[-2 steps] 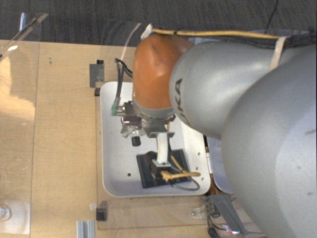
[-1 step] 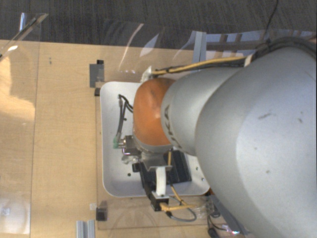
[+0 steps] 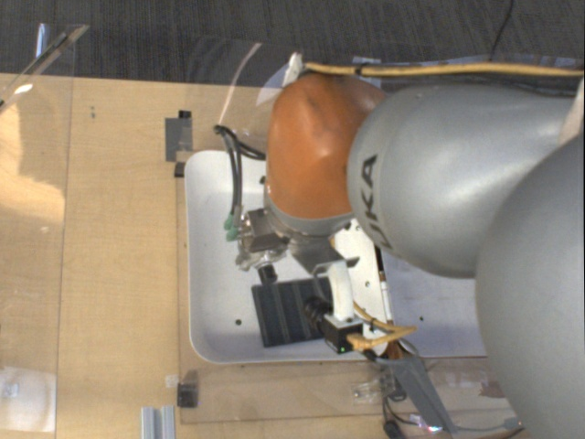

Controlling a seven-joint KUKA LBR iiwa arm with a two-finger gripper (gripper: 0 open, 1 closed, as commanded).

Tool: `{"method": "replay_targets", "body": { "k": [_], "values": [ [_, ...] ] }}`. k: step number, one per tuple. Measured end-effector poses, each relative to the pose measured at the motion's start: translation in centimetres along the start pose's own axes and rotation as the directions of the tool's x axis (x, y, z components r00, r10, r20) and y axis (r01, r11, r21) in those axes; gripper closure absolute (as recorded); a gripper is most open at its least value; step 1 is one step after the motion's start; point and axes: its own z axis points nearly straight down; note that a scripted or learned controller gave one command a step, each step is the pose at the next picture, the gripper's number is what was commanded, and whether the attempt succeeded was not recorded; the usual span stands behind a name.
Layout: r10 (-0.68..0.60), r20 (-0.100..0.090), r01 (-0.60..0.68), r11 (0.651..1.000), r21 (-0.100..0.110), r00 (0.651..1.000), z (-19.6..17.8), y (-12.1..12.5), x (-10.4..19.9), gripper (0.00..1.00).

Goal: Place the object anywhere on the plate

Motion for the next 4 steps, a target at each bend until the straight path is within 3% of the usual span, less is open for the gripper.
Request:
{"method": "replay_targets", "body": {
  "k": [1,2,3,4],
  "values": [
    [-0.549,0.005,0.549,0.836,-0.004,0.836,-10.1,-0.7,-10.3,1.0],
    [-0.626,-0.002,0.626,0.78,0.002,0.78,8.1,1.0,-4.2,1.0],
    [-0.482,0.001,0.482,0.876,-0.002,0.876,2.8,8.3,-1.4,1.0],
    [-0.125,0.0,0.125,0.992,0.004,0.992,7.9,2.1,-4.0,1.0]
  ]
}}
